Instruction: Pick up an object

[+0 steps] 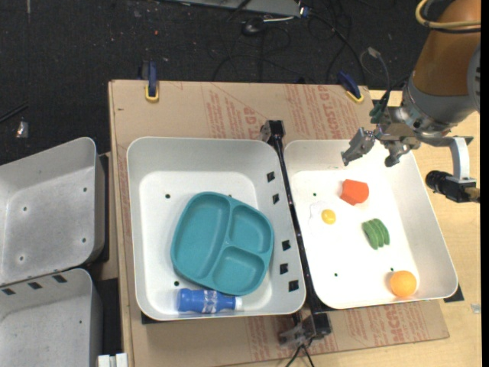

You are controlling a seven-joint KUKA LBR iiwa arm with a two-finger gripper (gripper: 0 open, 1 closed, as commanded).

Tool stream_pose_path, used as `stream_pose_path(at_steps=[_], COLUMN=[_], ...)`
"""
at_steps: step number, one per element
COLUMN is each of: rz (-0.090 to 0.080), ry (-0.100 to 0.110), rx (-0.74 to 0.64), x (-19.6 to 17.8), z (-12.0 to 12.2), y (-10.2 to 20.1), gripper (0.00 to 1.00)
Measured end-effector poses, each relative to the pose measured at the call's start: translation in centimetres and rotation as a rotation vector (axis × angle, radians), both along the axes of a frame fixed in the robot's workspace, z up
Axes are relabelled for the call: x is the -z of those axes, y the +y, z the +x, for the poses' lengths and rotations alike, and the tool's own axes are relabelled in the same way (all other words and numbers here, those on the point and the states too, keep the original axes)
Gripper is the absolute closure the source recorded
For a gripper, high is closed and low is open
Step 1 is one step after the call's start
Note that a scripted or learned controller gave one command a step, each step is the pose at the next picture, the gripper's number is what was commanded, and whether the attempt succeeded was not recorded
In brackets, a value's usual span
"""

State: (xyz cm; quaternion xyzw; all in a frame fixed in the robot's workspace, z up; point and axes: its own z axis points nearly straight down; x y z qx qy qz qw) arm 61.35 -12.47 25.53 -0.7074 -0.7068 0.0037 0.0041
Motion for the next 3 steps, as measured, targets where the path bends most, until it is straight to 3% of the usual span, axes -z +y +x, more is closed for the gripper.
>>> stream_pose_path(at_steps=[1,3], rz=[-0.001,-0.001], ry=[-0.011,-0.007], rx=[-0.002,0.0], x=[-0.6,8.4], z=[0.2,1.2], y=[0.0,-0.4], gripper=[0.0,0.0])
